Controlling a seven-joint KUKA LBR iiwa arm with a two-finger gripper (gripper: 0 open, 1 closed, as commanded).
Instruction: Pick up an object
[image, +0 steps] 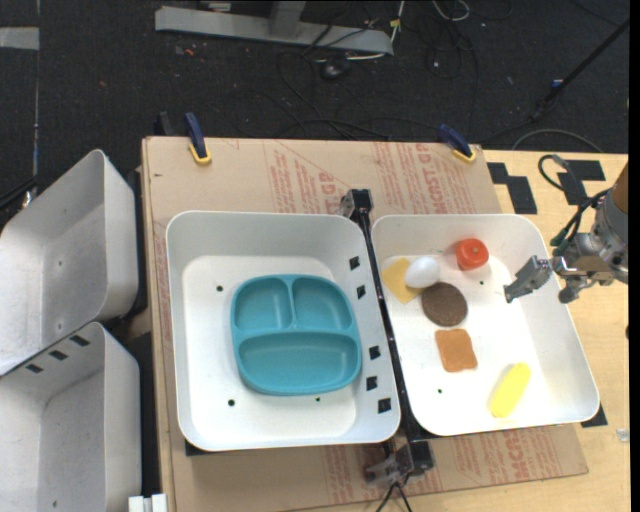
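The right bin (560, 340) holds a red tomato-like piece (472, 253), a white egg shape (423, 269), a yellow wedge (399, 280), a brown round patty (444, 303), an orange-brown toast square (456, 350) and a yellow oblong piece (510, 389). My gripper (548, 280) hangs at the bin's right rim, well right of the patty. Its two fingers stand spread apart with nothing between them.
The left bin (200, 330) carries a teal divided plate (296, 334). A black divider (380, 330) runs between the bins. Two spare white bins (60, 300) lie off the bench at the left. Blue-and-yellow clamps (198, 143) grip the board's far edge.
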